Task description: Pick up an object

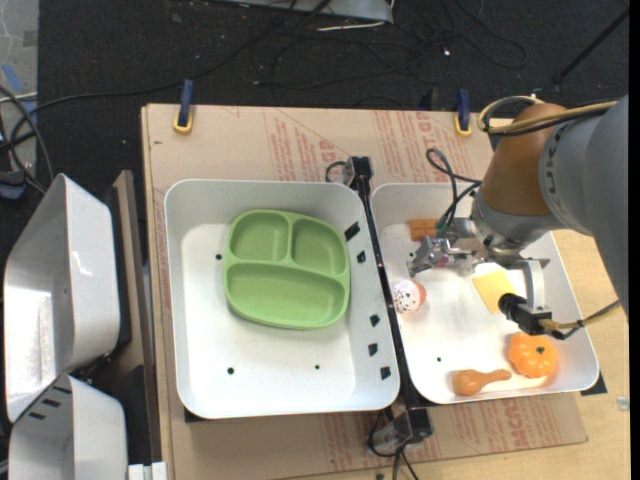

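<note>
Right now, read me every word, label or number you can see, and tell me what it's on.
Red print on the brown cardboard sheet under the bins: upside down and blurred, unreadable.
Dark marks on the small white round toy: too small to read.
No text on the green divided plastic plate.

Grey arm (600,168), orange band (515,168) (perhaps glossy) — rounded

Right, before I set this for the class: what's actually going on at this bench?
A grey arm reaches in from the right, with its gripper low over the right bin. A white ball lies just beside the gripper, with a yellow block, an orange pumpkin and an orange gourd further off. I cannot tell whether the gripper has hold of anything. The left bin holds a green divided plate.
</note>
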{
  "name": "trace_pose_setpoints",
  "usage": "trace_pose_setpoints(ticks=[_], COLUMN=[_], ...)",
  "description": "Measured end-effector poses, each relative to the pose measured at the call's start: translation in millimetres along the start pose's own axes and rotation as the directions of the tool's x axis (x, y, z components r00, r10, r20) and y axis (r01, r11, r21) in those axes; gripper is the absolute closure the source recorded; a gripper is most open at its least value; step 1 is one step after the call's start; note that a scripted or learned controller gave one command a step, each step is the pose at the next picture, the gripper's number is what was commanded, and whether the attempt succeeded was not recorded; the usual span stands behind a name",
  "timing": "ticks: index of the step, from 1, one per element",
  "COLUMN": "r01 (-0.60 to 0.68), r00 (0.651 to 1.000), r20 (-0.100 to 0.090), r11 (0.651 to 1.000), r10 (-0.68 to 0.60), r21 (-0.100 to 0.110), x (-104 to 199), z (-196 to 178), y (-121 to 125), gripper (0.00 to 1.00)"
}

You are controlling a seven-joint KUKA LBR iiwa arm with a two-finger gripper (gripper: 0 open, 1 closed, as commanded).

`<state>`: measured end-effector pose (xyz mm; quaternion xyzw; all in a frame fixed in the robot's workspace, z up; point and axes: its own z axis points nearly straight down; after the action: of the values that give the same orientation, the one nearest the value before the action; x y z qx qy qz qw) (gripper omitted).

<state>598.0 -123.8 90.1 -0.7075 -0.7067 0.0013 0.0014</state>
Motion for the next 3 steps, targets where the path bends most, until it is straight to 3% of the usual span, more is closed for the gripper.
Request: trace_pose_setpoints(ticks=[1, 3], r01=[-0.001, 0.004], r00=[1.0, 1.0], r20=[0.001, 0.001], r11=[1.0, 1.0], r10=[0.001, -0.004], r21=[-0.005, -0.01], x=[0, 3], z=[-13, -102], y=[1, 10], gripper=[1.0, 1.0])
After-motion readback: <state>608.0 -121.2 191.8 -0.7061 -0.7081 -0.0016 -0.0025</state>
